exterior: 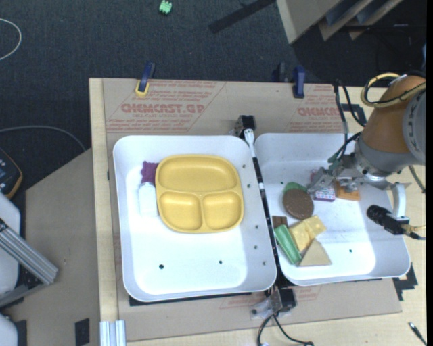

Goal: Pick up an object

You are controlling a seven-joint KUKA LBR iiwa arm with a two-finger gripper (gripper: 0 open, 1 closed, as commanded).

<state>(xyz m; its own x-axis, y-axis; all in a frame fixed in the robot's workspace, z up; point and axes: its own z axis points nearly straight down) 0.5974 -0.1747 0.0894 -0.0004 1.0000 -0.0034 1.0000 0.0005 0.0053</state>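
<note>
A dark carpeted floor (81,40) surrounds the worktop (203,101), a pale board printed with red lettering and held by clamps along its far edge. A light cable loops across the floor at the left, and a small green scrap (166,7) lies near the top edge. Two shallow white bins sit side by side on the board. The left bin (189,270) holds a yellow divided tray (199,192), with a purple and white item (147,184) touching its left side. The right bin (358,257) holds a brown disc (298,203), a yellow wedge (308,231), a green stick (287,244) and a tan triangle (316,255), clustered near its left wall. The gripper (333,181) hangs over the far part of that bin, just beside the disc; I cannot tell how its jaws stand.
</note>
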